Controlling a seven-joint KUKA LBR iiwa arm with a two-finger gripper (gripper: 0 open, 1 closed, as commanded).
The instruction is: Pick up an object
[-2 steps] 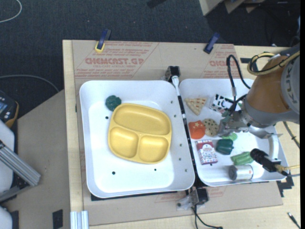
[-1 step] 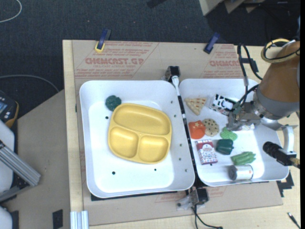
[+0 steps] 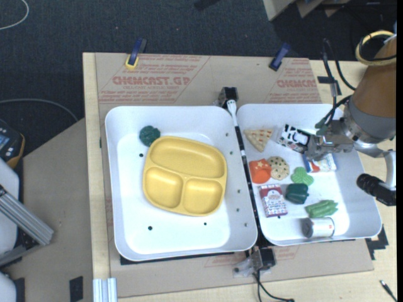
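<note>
The gripper [image 3: 313, 148] hangs low over the right bin [image 3: 368, 214], and I cannot tell from this angle whether it grips anything. Directly beneath and just toward the bench front lies a small red-white-and-blue packet [image 3: 322, 163], the nearest pick, with the black-and-white item [image 3: 293, 134] just to its far left.

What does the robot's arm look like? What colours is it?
The arm is chunky and rounded. Its upper part is orange-brown, and below that comes a smooth grey section. At the end sits a dark metal gripper with small boxy parts. Thin black cables loop down beside it, and a yellowish ring sits near its top.
</note>
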